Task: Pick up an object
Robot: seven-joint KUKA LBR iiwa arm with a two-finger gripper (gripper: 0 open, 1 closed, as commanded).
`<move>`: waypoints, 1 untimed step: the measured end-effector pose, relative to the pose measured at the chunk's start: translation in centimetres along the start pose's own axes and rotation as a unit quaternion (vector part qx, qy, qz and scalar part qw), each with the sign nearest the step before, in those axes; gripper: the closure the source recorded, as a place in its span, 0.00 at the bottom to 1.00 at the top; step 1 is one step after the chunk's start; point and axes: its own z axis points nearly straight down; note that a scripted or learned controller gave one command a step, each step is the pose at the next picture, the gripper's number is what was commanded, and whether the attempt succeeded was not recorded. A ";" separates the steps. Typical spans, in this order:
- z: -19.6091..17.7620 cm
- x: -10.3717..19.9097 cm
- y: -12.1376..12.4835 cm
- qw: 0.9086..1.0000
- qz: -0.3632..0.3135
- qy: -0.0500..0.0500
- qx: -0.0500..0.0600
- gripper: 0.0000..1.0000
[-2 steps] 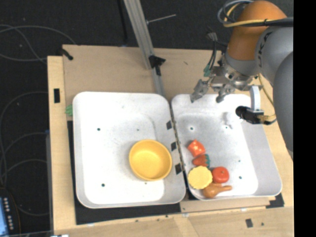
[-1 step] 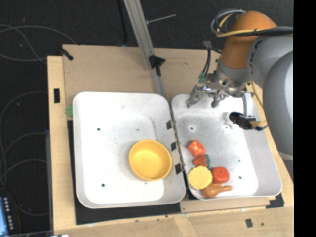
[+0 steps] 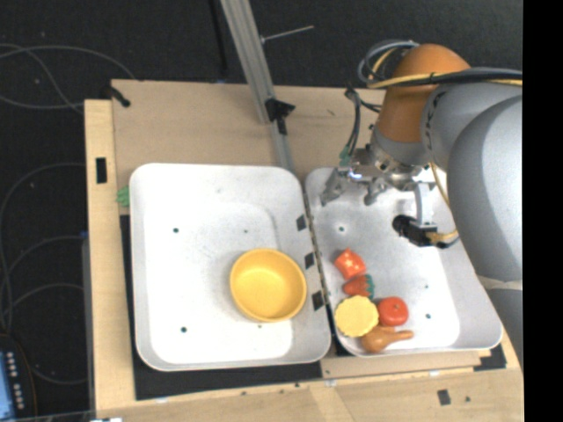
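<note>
The tool (image 3: 352, 185) hangs over the far end of the right bin (image 3: 457, 310), below the arm's orange band (image 3: 420, 82). Its two metal fingers (image 3: 332, 187) stand spread apart with nothing between them and seem to touch nothing, though their height above the bin floor cannot be judged.

The things to pick lie clustered at the near end of the same bin, well apart from the tool: a small red-orange piece (image 3: 349, 263), a darker red piece with a green part (image 3: 358, 285) just beside it, a flat, pale yellow round disc (image 3: 355, 316), a glossy red tomato-like ball (image 3: 393, 309) touching the disc, and an orange carrot-like piece (image 3: 384, 338) at the bin's near rim.

The left bin (image 3: 185, 209) is smooth white plastic with rounded corners, and holds a yellow round bowl (image 3: 267, 285). Both bins rest on a tan, board-like bench (image 3: 193, 121).
</note>
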 end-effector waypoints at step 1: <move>-1.5 -0.1 0.2 1.000 0.000 0.000 -0.004 1.00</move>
